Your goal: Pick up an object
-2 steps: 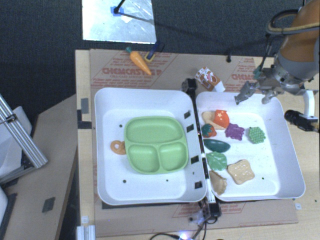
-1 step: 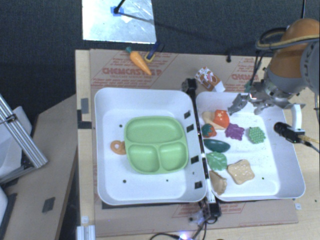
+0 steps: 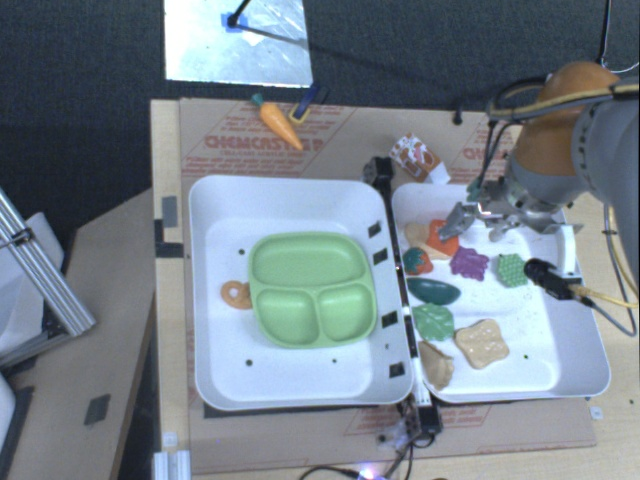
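The right bin (image 3: 575, 353) holds several toy foods: an orange-red piece (image 3: 441, 238), a purple piece (image 3: 468, 263), a bumpy green piece (image 3: 511, 269), a dark green oval (image 3: 433, 291), a light green piece (image 3: 434, 320) and a tan slice (image 3: 481, 343). My gripper (image 3: 478, 226) hangs over the back of this bin, open, its fingers spread just above and to the right of the orange-red piece. Nothing sits between the fingers.
In the left bin (image 3: 215, 218) lie a green divided plate (image 3: 310, 288) and a small orange ring (image 3: 236, 294). Behind the bins, on the bench, are a toy carrot (image 3: 278, 123), a small packet (image 3: 413, 156) and a silver sheet (image 3: 238, 28).
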You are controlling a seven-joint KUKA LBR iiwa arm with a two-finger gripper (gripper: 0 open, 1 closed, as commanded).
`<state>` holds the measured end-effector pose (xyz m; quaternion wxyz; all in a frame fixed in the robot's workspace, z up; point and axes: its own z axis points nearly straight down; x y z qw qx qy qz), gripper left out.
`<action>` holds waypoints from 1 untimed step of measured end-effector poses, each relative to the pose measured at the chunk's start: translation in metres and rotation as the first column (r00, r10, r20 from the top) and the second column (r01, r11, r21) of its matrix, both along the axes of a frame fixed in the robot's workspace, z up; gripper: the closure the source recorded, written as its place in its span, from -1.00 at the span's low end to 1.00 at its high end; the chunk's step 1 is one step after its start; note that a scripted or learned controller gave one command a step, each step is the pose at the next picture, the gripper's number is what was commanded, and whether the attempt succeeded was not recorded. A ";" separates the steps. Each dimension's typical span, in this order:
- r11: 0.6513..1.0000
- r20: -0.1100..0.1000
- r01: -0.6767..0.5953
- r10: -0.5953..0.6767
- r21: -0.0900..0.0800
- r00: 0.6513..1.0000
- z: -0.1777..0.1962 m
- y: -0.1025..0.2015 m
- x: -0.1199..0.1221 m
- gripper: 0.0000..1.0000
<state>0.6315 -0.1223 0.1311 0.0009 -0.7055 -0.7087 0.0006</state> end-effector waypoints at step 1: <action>1.000 0.016 0.001 -0.001 0.004 1.000 -0.039 0.002 0.006 -1.00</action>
